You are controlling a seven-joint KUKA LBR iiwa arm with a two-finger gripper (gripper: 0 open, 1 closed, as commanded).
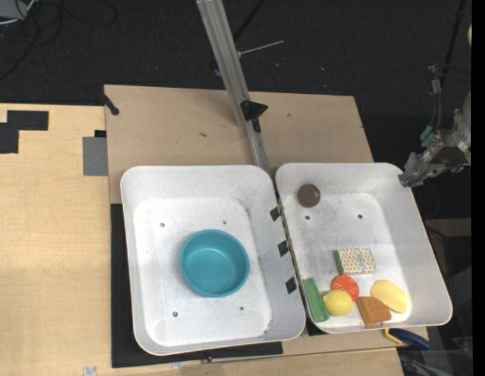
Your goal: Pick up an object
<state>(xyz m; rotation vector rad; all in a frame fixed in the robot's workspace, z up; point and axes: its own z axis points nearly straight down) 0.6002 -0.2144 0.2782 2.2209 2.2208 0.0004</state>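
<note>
The right bin (399,210) holds a brown round piece (308,195) near its far left corner. Clustered at its near end are a patterned block (356,259), a red ball (345,284), a yellow ball (337,303), a green stick (315,300), a yellow oval piece (389,294) and a brown block (374,311). A teal bowl (215,262) sits in the left bin (148,202). My gripper (410,175) hangs at the right bin's far right corner, just beyond the rim and apart from every object.
A slanted aluminium bar (230,69) rises from the bench behind the seam between the bins. Black clips (281,245) sit along that seam. A blue-and-yellow item (403,337) lies outside the right bin's near edge.
</note>
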